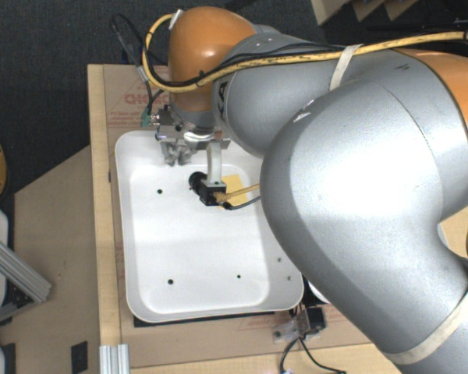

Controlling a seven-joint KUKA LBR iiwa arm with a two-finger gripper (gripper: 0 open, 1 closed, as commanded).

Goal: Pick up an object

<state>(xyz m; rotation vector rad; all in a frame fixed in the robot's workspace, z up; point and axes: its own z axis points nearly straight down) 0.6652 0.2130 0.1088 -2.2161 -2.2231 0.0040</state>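
arm [359, 170] | in fr right (orange band above wrist) | hand [176, 153] pointing down

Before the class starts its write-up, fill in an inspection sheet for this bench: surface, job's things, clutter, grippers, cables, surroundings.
Surface: white bin on a brown board; its floor shows a few small dark dots.
Job's things: one small yellow piece at the edge of the arm, mostly hidden; kind unclear.
Clutter: nothing seen.
Grippers: gripper over the bin's far end; no hold can be confirmed.
Cables: yellow cable along the arm; black cable loops beyond the wrist.
Surroundings: dark floor; aluminium rail at the left.
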